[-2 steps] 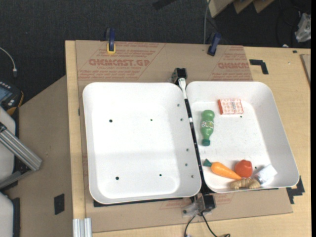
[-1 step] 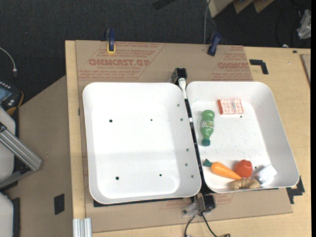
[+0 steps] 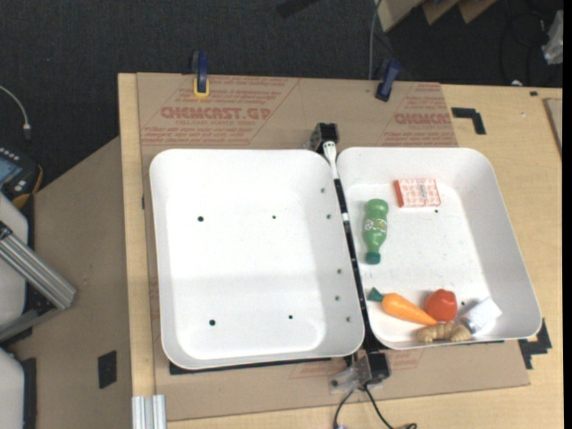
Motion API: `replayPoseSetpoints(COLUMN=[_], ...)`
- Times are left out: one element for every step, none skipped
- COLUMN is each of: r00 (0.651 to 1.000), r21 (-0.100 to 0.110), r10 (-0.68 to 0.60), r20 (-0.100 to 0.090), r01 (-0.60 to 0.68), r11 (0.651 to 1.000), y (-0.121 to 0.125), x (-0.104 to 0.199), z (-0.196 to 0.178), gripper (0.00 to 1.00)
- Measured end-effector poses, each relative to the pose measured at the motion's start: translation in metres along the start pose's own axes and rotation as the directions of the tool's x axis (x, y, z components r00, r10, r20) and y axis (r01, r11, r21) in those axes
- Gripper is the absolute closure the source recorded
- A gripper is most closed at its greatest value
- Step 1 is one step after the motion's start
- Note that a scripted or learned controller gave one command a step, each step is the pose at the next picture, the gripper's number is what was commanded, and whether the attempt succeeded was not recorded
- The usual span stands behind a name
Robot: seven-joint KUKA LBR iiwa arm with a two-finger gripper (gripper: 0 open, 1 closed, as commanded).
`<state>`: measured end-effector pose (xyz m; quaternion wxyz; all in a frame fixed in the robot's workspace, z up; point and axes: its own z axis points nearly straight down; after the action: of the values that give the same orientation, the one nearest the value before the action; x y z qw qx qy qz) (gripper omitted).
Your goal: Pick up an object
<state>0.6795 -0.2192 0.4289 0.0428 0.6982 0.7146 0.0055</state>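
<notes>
The right bin (image 3: 500,231) holds several small objects. A pink box with a dotted pattern (image 3: 417,192) lies near its far side. A green bottle (image 3: 374,230) lies lengthwise close to the divider between the bins. At the near edge sit an orange carrot (image 3: 402,307), a red tomato-like piece (image 3: 441,305), a tan ginger-like root (image 3: 442,332) and a small white-grey piece (image 3: 483,315), packed close together.
The left bin (image 3: 170,239) shows a bare white floor with a few dark dots. Both bins rest on a brown board (image 3: 134,150) held by blue clamps (image 3: 199,71) at the far edge. A metal rail (image 3: 36,271) stands at the left.
</notes>
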Motion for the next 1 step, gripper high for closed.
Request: replayPoseSetpoints(r00=[1.0], r21=[-0.005], r10=[-0.001], r20=[0.003], r01=[0.001], r11=[1.0], y=[0.0015], x=[-0.0001], z=[-0.0109], gripper=[1.0])
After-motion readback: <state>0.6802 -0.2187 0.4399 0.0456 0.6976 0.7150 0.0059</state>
